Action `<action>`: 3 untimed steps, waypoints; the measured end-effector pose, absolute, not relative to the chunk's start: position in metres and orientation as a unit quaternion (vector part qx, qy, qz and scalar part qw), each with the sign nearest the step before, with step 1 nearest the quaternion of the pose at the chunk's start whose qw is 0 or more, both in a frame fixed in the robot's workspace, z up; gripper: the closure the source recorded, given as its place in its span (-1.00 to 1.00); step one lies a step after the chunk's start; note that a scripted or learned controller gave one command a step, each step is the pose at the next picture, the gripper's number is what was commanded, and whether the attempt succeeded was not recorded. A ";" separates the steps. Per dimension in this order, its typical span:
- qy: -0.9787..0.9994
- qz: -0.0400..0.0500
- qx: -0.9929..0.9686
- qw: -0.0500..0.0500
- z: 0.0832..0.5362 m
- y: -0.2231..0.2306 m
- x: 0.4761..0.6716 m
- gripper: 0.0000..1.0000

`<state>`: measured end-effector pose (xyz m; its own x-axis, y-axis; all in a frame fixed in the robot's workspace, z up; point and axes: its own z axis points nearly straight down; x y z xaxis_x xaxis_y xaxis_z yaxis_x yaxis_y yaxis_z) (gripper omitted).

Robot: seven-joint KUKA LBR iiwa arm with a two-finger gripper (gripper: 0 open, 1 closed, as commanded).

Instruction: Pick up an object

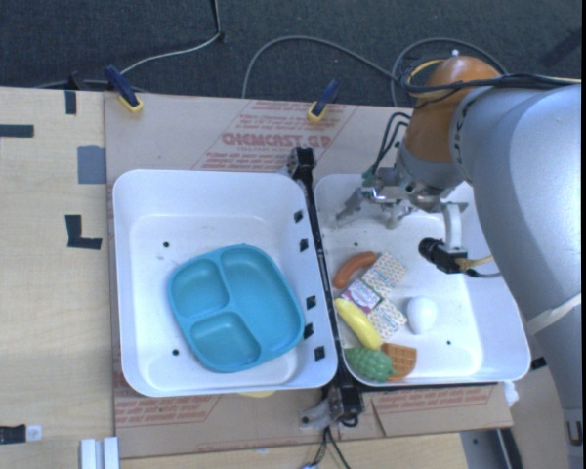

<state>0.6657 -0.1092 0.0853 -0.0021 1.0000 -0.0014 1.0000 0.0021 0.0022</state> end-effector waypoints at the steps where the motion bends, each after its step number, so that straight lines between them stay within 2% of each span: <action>1: 0.707 0.000 0.707 0.001 0.086 -0.097 0.607 -1.00; 2: 0.708 0.000 0.706 0.000 0.185 -0.043 0.572 -1.00; 3: 0.707 -0.001 0.707 0.000 0.184 -0.064 0.596 -1.00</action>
